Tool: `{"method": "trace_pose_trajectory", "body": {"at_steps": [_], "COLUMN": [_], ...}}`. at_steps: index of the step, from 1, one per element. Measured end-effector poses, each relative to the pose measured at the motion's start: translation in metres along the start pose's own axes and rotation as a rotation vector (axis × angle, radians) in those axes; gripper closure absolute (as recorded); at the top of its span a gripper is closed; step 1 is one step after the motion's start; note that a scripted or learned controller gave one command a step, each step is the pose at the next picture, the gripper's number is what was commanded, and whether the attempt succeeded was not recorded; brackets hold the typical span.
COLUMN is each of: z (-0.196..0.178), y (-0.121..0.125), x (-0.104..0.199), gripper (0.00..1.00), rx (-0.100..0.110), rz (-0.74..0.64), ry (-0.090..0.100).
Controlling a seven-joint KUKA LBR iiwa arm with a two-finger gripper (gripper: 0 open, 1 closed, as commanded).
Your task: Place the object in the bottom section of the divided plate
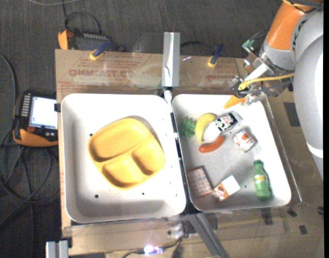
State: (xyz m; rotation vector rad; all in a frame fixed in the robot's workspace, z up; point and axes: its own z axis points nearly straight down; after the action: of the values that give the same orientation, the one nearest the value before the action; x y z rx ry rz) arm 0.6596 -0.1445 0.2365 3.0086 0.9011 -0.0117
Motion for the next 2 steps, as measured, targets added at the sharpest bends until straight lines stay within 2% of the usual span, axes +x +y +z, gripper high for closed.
{"method": "trace_pose_trajectory", "body": {"at_steps": [1,2], "z": [0.040,0.055], "y": [-0.091,-0.159], "x": [0.033,0.051], "gripper": [1.00,1.00], "rx": [0.003,0.003], "rz": [0.130,0.055], "ry": [0.001,0.001]}}
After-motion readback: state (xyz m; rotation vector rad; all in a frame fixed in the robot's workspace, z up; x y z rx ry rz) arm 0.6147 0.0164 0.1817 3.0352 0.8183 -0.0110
